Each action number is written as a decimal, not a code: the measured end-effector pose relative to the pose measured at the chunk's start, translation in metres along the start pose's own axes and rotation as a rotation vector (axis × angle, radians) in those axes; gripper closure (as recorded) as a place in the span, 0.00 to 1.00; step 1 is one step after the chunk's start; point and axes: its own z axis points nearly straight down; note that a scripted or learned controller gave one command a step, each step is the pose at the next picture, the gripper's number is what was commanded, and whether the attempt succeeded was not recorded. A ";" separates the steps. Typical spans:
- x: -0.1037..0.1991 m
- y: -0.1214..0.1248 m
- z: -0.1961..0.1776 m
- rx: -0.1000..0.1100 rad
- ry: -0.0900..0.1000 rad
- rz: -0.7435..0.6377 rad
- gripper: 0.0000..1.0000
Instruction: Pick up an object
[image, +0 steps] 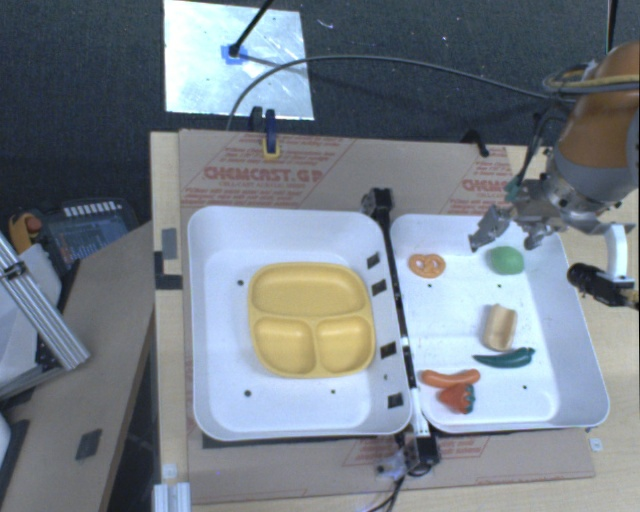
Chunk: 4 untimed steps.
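The right bin holds several toy foods: an orange pretzel, a green ball-like piece, a tan bread piece, a dark green pepper, an orange sausage and a red piece. My gripper hangs over the far part of this bin, just above the green piece. Its two fingers stand apart, one at the left and one at the right, with nothing between them.
The left bin carries a yellow three-compartment tray. A black divider strip runs between the bins. Blue and yellow clamp sits at the bench's far edge. A grey device and metal rail lie to the left.
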 end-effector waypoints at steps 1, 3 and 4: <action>0.000 0.002 -0.006 -0.010 -0.002 -0.002 0.00; -0.011 -0.002 0.081 -0.007 -0.001 0.000 0.00; -0.009 0.004 0.124 -0.008 -0.001 -0.003 0.00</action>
